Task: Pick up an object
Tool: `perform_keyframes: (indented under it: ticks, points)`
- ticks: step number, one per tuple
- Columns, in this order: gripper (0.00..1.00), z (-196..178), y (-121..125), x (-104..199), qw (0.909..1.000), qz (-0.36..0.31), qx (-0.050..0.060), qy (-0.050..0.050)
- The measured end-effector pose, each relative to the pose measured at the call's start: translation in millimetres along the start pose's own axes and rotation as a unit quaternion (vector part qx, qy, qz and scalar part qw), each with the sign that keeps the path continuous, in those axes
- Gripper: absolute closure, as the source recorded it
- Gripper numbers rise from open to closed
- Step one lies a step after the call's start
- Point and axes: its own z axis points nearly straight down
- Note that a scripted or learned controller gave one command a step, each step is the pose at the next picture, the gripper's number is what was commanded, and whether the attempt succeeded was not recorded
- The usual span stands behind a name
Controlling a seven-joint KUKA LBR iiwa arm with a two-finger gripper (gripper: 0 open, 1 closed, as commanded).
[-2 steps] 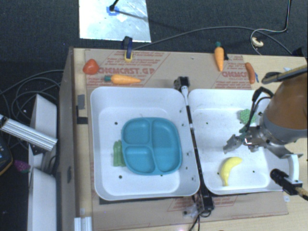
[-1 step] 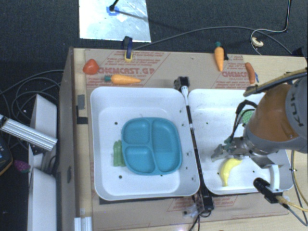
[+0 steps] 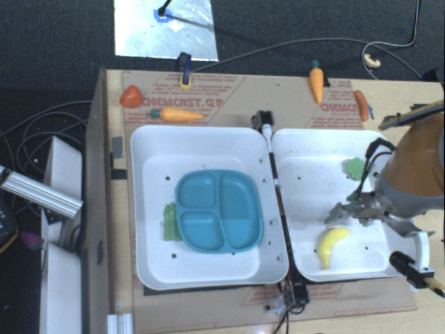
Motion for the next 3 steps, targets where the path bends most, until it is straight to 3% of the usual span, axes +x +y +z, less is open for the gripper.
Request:
perform_keyframes:
  ticks: [1,2,3]
  points:
    - [0.00,48.2,-0.7,13.3,1.0000,0.000,0.001,0.001]
    - [1.00,37.6,0.4,13.1,1.0000,0.000,0.000,0.001]
    - [1.00,-48.0,74.4,59.0,1.0000,-0.002,-0.001,0.000]
